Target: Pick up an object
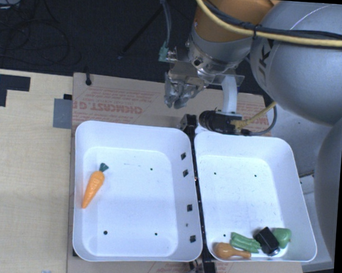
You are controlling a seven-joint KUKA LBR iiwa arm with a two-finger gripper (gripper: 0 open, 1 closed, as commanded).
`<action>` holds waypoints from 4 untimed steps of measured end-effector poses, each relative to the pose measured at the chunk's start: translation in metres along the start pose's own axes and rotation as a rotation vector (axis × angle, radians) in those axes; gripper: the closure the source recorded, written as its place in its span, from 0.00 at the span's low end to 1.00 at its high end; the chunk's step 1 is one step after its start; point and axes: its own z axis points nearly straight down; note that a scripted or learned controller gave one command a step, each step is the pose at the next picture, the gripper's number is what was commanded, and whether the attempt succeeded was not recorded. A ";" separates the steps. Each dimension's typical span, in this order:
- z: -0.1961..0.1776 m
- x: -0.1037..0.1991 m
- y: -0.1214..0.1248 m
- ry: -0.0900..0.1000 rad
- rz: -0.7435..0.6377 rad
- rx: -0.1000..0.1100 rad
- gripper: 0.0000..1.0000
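carrot [93,186] in left bin [88,133] — well apart from pincer [177,98].

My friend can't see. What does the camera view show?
A grey robot arm's gripper hangs above the back edge of two white bins. The left bin holds an orange toy carrot; the right bin holds small toys clustered in its front corner.

Fixed above the bench, looking down at a slant. Left bin [129,141] and right bin [286,165] side by side mid-frame, near rims low. Arm [296,48] close to the lens, upper right.
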 end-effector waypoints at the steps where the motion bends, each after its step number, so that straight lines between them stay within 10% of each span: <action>1: -0.068 -0.054 -0.058 -0.001 0.009 -0.001 1.00; 2: 0.085 -0.049 -0.079 -0.005 0.006 0.021 1.00; 3: 0.003 0.004 -0.105 0.001 0.000 -0.002 1.00; 4: 0.102 0.025 -0.055 -0.004 0.003 0.008 1.00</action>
